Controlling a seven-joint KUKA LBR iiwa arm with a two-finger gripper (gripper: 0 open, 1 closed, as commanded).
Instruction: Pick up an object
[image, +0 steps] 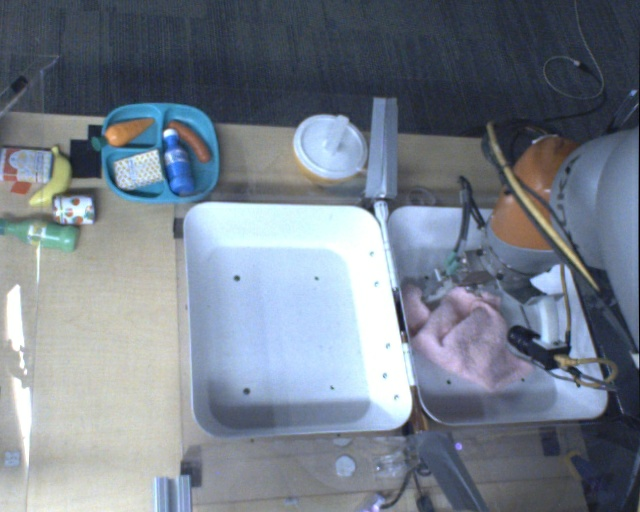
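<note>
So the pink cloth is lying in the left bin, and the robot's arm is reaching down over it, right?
Not quite. The camera view shows the pink cloth lying in the right bin, not the left bin. The rest holds: the arm does reach down over the cloth, with its gripper at the cloth's upper edge.

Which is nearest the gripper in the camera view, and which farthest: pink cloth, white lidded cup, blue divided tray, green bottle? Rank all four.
From the gripper:
1. Pink cloth, right bin, just below it.
2. White lidded cup, behind the bins.
3. Blue divided tray, upper left.
4. Green bottle, far left.
</note>
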